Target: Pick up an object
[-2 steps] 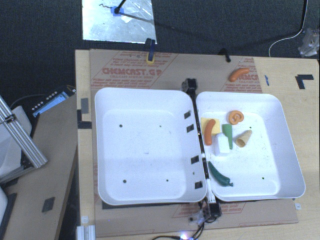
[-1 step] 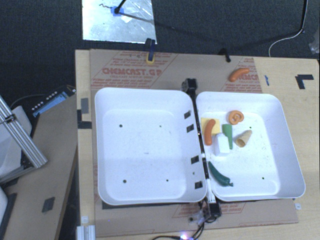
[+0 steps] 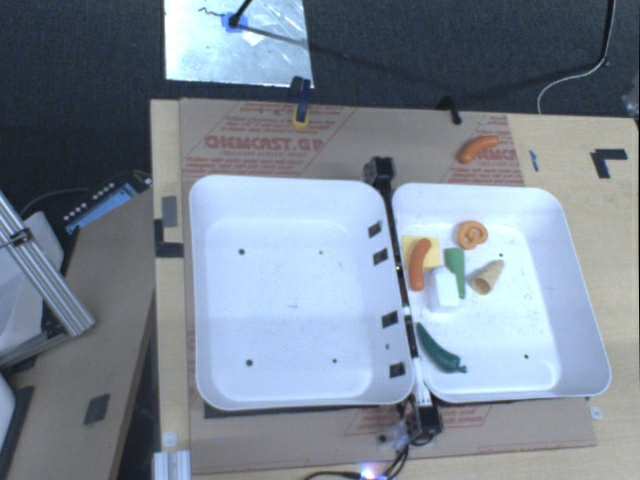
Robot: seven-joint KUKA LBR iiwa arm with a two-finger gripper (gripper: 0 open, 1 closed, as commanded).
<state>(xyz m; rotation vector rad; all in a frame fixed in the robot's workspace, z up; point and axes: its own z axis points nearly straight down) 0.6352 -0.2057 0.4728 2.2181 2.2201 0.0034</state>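
Small toys cluster in the right bin (image 3: 560, 268). No pick has begun. I cannot tell the claw's state; next, choose the cone (image 3: 487, 277).

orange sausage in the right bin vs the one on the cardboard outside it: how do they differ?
Place: the sausage in the bin lies in the right bin on a yellow piece; the sausage on the cardboard lies behind the bin, alone.
Pose: the one in the bin runs nearly front to back; the outside one runs more side to side.
Shared: both are small, orange and elongated.
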